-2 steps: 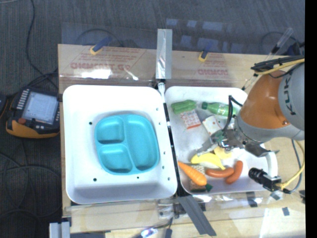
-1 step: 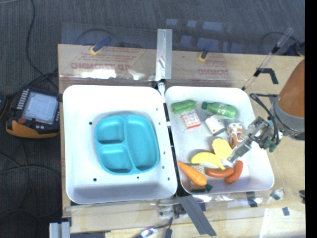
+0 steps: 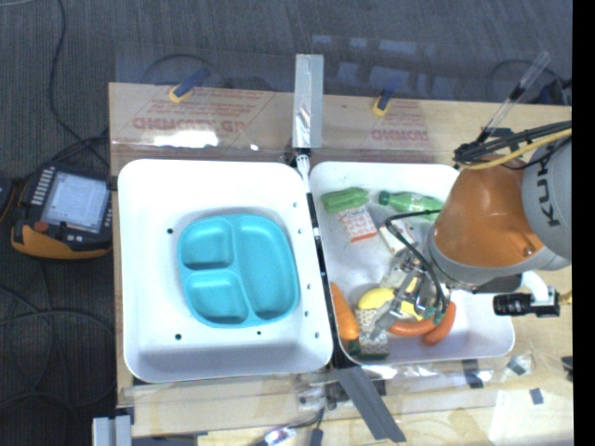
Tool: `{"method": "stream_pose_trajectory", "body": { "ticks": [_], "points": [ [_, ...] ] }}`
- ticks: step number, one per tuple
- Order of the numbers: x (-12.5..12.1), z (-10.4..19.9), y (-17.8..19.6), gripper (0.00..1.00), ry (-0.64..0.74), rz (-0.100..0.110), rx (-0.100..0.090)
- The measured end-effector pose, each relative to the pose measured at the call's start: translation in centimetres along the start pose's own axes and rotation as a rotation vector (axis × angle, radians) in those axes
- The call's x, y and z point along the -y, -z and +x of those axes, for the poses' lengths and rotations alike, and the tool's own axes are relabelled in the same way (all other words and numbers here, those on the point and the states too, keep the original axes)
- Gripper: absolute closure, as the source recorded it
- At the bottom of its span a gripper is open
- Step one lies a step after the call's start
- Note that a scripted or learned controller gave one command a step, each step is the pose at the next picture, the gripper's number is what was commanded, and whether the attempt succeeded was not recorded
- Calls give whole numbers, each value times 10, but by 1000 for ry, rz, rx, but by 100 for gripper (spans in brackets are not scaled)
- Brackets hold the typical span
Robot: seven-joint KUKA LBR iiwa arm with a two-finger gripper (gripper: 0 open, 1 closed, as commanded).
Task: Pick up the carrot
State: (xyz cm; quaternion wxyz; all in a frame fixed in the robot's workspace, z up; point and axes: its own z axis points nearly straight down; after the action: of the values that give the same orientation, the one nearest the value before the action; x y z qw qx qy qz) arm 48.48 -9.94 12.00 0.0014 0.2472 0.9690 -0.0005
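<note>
1. Gripper [image 3: 406,297] state first: the two-finger metal gripper hangs low in the right white plastic bin [image 3: 483,347], and whether it is released or clenched I cannot tell, since wiring and clutter blur it.
2. Landmark for places: the right bin. The orange tapered carrot [image 3: 344,312] lies along that bin's left wall, toward its near-left corner, apart from the gripper.
3. Just beside the gripper sit a round yellow lemon-like toy [image 3: 376,299] and a curved orange-red sausage-shaped piece [image 3: 429,326], which may be touching it.
4. Toward the bin's far wall lie a green leafy toy [image 3: 342,199], a green plastic bottle [image 3: 407,199] and a small red-and-white printed packet [image 3: 356,222].
5. Step in hand, as I judge it: the approach. The grasp is not yet made on the carrot.
6. The next move probably calls for shifting toward the bin's left wall, lining up across the carrot's narrow width and descending without snagging the wall.
7. Left of the right bin stands a second white bin [image 3: 139,342] holding a turquoise three-compartment plastic tray [image 3: 239,266].
8. Both bins rest on a pale wooden bench [image 3: 548,407] over dark grey carpet [image 3: 56,82], where a handheld control pendant [image 3: 63,214] lies among cables.
</note>
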Motion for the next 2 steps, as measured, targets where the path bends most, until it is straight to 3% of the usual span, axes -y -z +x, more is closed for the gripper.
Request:
{"method": "stream_pose_trajectory", "body": {
  "ticks": [1, 2],
  "points": [
    [-3, 0, 9, 100, 2, -7, 2],
    [-35, 20, 63, 100, -584, 2, -4]
  ]
}}
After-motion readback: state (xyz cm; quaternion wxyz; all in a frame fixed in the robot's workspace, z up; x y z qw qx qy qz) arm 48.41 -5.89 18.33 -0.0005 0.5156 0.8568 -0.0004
